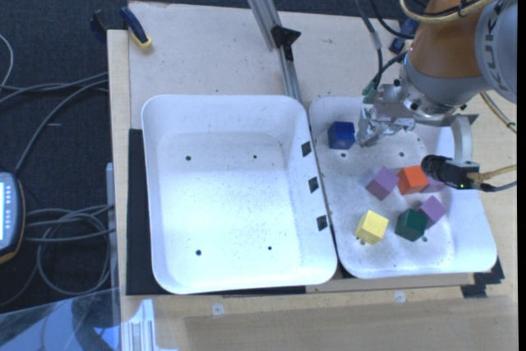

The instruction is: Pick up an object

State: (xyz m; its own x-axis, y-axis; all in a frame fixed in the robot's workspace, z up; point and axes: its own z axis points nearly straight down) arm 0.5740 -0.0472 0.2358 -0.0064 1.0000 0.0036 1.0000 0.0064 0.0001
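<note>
Lying beside end effector [371, 130]: blue cube [341, 135]

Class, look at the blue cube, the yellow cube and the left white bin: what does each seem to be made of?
Blue cube: likely painted wood or foam; flat matte colour, crisp edges.
Yellow cube: probably the same; dull, even faces.
Left white bin: seemingly moulded plastic; smooth rounded rim, faint sheen, dark specks.

A blue-and-yellow clamp [136, 27] grips the bench's [205, 45] far left corner; cables [49, 119] trail beside it.
</note>
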